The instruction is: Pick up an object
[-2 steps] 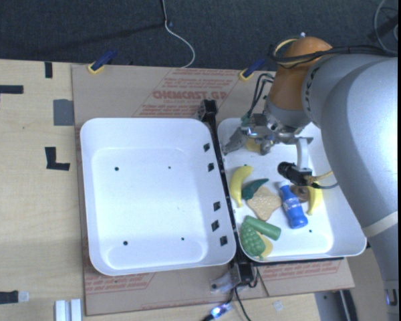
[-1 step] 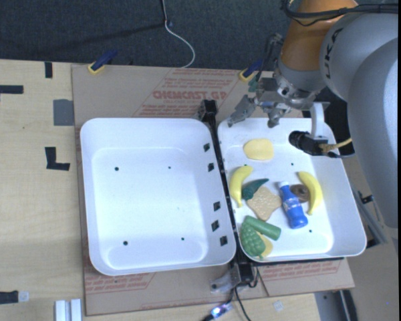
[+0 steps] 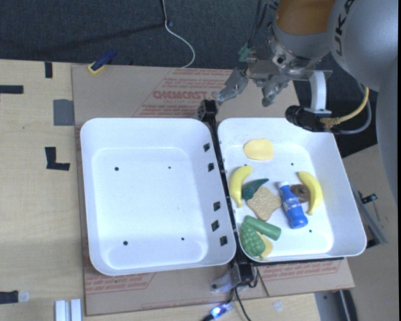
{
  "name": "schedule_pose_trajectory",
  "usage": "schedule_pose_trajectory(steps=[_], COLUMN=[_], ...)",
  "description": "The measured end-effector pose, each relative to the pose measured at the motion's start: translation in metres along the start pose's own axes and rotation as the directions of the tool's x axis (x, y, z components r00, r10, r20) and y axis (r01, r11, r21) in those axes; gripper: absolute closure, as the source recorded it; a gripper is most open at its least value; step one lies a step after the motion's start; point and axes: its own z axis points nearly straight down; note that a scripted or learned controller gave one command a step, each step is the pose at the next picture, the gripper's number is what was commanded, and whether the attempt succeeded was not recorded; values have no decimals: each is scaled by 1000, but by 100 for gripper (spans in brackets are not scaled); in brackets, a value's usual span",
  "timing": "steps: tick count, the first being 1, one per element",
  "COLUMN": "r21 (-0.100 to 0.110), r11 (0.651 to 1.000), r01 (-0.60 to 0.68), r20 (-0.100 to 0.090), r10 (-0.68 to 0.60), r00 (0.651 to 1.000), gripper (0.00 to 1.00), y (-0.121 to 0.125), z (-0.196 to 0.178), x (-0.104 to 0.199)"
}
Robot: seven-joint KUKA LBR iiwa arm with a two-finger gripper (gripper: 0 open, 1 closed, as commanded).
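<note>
Grey arm (image 3: 367, 25), orange band (image 3: 307, 5) above wrist — metal fittings, yellow-and-black cable (image 3: 351, 120)

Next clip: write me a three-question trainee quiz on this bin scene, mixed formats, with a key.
1. True or false: the gripper is holding the blue bottle.
2. Which bin holds all the objects? A) the left bin B) the right bin
3. Fill in: the pale yellow disc lies nearer the ____ edge of its bin than the green corn cob does.

Key: 1. False; the gripper is open above the bins' far edge, holding nothing. 2. B. 3. far.
</note>
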Motion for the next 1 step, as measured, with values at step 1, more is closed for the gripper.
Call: schedule_pose_trajectory(steps=[1], r21=[11], r11=[1000], r01=[1], r20=[-1], r10=[-1], r00=[1000], gripper=[0], y=[-41], z=[-24], x=[77])
